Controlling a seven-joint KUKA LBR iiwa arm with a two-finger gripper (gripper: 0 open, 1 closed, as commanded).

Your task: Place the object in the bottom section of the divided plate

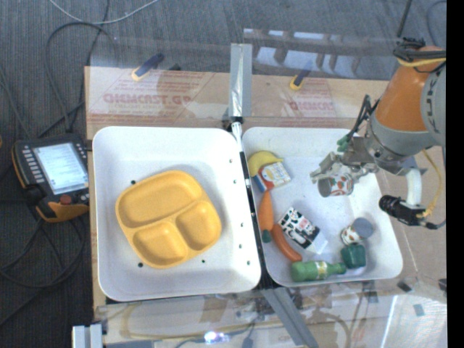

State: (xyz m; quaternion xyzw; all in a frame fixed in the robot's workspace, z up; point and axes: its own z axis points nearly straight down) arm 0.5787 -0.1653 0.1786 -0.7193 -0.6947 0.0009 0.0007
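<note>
Over the right bin [391, 263], end effector [335, 174] (grip state unclear) beside a small rounded cup [338, 186]

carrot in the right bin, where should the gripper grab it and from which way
Probably at its middle, coming straight down from above. The carrot lies flat and slim along the right bin's left wall, so fingers should close across its narrow width. The black-and-white patterned box lies close on its right, leaving little room there.

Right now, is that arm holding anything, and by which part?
It cannot be told. The gripper sits right over a small cup-like object in the right bin, but the hold itself is not visible.
</note>
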